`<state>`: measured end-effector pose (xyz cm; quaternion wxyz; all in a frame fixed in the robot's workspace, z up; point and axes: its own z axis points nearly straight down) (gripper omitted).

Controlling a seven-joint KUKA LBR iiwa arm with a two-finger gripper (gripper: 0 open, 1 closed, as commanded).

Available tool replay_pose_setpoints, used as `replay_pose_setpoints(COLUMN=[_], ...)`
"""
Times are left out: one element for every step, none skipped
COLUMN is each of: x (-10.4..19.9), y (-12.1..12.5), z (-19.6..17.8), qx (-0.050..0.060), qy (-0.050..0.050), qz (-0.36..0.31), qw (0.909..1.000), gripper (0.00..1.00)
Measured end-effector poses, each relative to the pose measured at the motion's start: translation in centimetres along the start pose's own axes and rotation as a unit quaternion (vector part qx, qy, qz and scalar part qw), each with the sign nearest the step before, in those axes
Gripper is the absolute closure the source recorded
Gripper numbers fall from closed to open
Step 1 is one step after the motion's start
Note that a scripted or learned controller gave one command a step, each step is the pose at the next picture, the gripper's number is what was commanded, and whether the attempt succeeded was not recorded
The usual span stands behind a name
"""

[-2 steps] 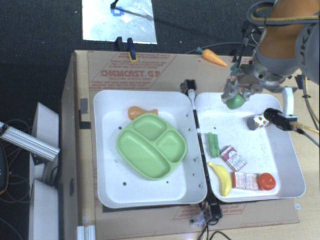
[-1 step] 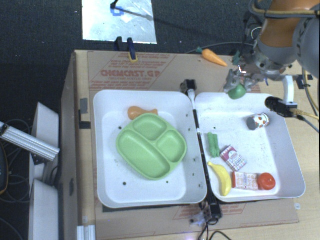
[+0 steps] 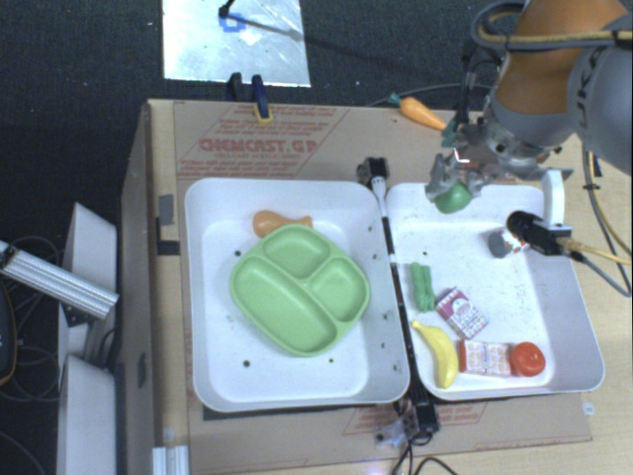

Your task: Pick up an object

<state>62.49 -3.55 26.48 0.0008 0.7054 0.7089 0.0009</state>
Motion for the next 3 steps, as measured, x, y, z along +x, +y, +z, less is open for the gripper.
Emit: replay_pose_setpoints(x=[0.0,1.8,10.1], y=[0.5,-2.0,-4.5], z=[0.0,0.0,0.7], qx=[0.0,0.0,0.001], qy=[0.0,0.0,0.0], qz=[0.0,0.0,0.0], qw=[1.0,1.0,1.0], gripper=[1.0,1.0,1.0])
